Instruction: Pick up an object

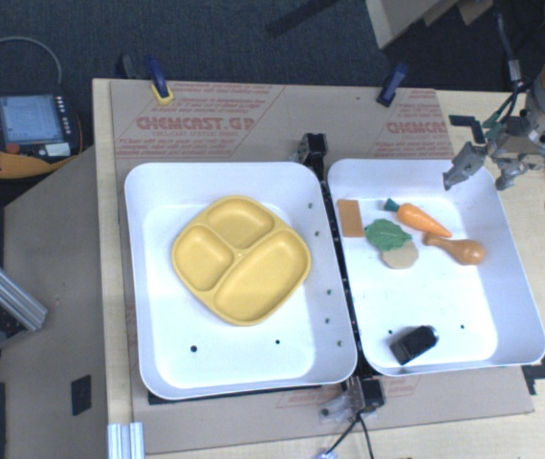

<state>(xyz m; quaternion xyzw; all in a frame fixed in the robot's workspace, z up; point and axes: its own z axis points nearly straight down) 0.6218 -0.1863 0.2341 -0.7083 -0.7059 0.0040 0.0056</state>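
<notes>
Here we hover the tool [480, 165], fingers spread wide and holding nothing, just beyond the carrot [422, 220]; we should centre over it, then descend squarely.

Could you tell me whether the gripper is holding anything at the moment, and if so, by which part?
Nothing is held. The gripper hovers over the right bin's far edge, its fingers bare, apart from the carrot.

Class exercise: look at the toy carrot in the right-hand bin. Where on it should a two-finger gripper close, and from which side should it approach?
Probably from above, closing across the carrot near the middle of its orange body. It lies flat and long, running from its green top at upper left to its tip at lower right, so the fingers should straddle its narrow width. The wooden piece lies close beside its tip, so mid-body leaves more room.
</notes>
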